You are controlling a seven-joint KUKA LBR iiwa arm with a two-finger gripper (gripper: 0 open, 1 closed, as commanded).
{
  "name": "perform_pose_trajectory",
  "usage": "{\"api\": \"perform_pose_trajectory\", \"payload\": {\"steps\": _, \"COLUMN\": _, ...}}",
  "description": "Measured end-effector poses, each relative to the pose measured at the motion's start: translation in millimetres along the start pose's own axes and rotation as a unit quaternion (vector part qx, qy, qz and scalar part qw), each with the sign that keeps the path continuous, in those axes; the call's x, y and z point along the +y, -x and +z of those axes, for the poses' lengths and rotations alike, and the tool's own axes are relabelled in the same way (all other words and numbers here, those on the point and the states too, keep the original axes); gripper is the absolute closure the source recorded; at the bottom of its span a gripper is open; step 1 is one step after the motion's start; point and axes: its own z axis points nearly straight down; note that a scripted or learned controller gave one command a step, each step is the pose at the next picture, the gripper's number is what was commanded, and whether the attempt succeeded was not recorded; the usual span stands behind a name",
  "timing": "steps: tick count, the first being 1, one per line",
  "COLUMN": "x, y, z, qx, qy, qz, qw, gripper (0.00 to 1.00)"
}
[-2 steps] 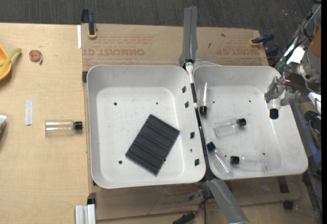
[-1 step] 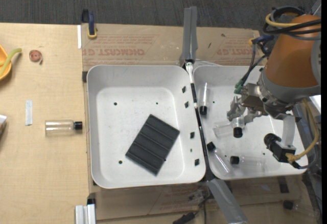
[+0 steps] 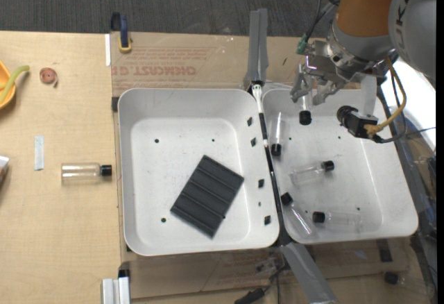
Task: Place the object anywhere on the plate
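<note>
Vial (image 3: 304, 116) hangs upright, black cap down, pinched between the jaws

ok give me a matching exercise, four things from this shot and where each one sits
Things:
1. dark plate
2. pincer
3. vial with black cap on the wood
4. orange bowl

Places:
A. over the top of the right bin
B. far left edge of the bench
C. inside the left bin
D. on the bench just left of the left bin

Pairs: 1-C, 2-A, 3-D, 4-B
</note>
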Motion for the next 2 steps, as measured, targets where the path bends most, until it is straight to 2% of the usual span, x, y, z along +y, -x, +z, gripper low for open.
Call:
{"api": "perform_pose_trajectory", "payload": {"steps": 1, "x": -79, "y": -66, "z": 48, "qx": 0.000, "qy": -0.001, "qz": 0.035, "qw": 0.9994, "gripper": 1.00}}
{"api": "perform_pose_trajectory", "payload": {"steps": 2, "x": -149, "y": -83, "z": 90, "qx": 0.000, "qy": -0.002, "qz": -0.020, "qw": 0.9998, "gripper": 1.00}}
